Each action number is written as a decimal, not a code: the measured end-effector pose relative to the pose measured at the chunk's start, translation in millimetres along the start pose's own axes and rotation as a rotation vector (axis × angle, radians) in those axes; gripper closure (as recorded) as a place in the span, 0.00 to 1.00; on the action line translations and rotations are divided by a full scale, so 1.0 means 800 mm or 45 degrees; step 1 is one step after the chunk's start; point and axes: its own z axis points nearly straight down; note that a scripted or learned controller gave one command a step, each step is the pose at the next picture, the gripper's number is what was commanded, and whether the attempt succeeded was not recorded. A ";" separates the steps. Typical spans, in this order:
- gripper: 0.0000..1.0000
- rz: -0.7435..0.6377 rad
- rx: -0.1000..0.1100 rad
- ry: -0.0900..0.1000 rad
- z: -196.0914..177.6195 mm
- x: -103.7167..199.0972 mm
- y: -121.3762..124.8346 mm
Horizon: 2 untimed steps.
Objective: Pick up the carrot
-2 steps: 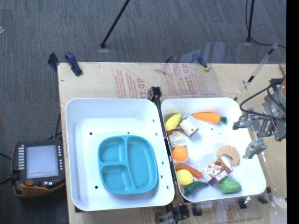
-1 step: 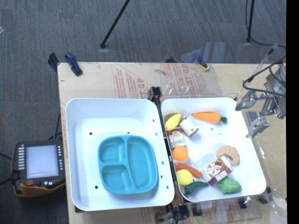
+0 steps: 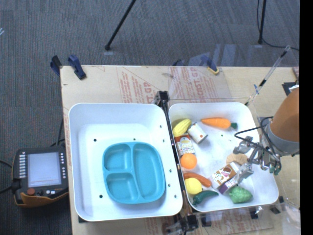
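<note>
Grey carpet [image 3: 58,23] around a cardboard-topped bench [image 3: 132,82] bearing two white bins. Left bin [image 3: 80,131]: blue divided plate [image 3: 133,173], lying flat. Right bin [image 3: 264,190]: carrot [image 3: 216,123] near the far wall, lying flat, green end pointing right; corn cob [image 3: 181,127] and small white can [image 3: 197,132] just left of it. Orange [image 3: 189,161] at mid-left, lemon [image 3: 192,185] and a second, darker carrot [image 3: 198,178] toward the near side, green pepper [image 3: 204,196] and green leafy item [image 3: 240,195] at the near edge. Gripper [image 3: 247,166] low over the right part of that bin, beside a small printed packet [image 3: 224,173], well apart from the far carrot. Jaw state: cannot tell. Teach pendant [image 3: 41,173] on the floor at left.
</note>
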 end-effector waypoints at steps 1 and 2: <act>0.00 -0.378 -0.001 0.019 -0.056 -0.118 0.077; 0.00 -0.296 -0.002 0.033 0.023 -0.131 0.083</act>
